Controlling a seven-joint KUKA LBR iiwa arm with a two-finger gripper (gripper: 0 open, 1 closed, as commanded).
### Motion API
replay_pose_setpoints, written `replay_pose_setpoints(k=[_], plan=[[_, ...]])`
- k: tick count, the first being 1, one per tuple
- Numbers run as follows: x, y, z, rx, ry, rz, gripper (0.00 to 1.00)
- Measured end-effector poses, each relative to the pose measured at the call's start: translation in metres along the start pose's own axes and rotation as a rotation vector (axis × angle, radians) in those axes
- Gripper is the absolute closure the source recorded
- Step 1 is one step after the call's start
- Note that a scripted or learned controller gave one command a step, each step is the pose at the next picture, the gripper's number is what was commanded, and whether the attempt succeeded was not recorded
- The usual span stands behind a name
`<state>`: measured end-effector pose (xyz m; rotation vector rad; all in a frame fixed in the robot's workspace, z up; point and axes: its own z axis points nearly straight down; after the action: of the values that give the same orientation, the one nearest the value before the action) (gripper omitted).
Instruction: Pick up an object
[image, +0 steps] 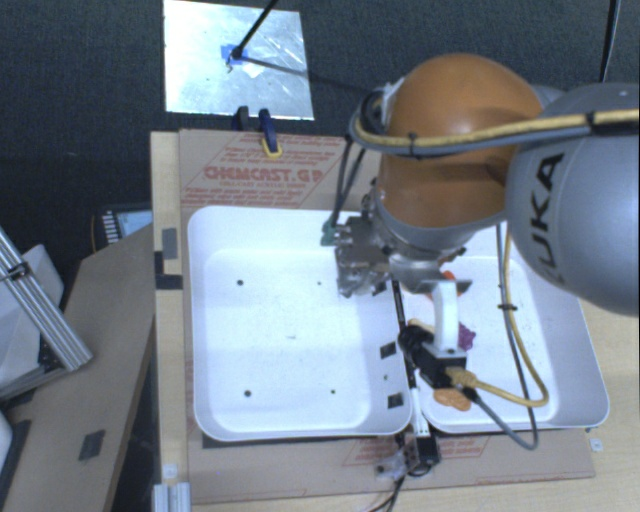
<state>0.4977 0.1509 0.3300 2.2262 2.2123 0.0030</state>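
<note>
Above the ridge between the two white bins hangs the gripper; we cannot tell if its grip is open. In the right bin lie an orange piece and a purple piece. We judge both small and light, best pinched across the middle.

Small items in right bin
</note>
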Motion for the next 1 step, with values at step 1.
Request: replay_pose_setpoints(k=[1], plan=[[-0.0862, -0.0092, -0.0542, -0.006, 0.0, 0.002, 1.0]])
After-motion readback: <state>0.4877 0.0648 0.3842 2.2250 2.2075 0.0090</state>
